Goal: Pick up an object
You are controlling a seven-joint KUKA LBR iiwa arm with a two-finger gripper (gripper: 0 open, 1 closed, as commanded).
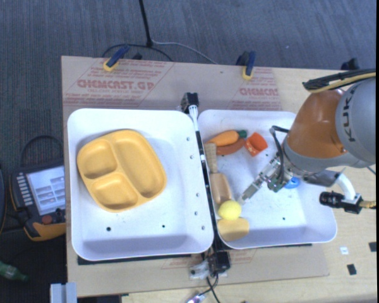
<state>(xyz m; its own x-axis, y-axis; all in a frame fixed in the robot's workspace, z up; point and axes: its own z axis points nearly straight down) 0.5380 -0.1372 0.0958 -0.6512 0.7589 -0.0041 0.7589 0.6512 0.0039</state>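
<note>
The right bin (303, 229) holds several small toys: a carrot (225, 137) and an orange piece (256, 143) near its far wall, a tan wooden block (220, 186) and a narrow stick (210, 157) by the left wall, a yellow ball (229, 210) and a yellow block (234, 228) in the near left corner. A blue item (293, 183) peeks out under the wrist. My gripper (252, 188) reaches leftward low over the bin's middle, just right of the wooden block, with nothing seen between its fingers.
The left bin (95, 238) carries a yellow divided plate (120, 168). Two clamps (247, 65) grip the cardboard's far edge. A pendant and cables lie on the floor at the left. The arm's orange wrist (316, 134) covers the right bin's far right part.
</note>
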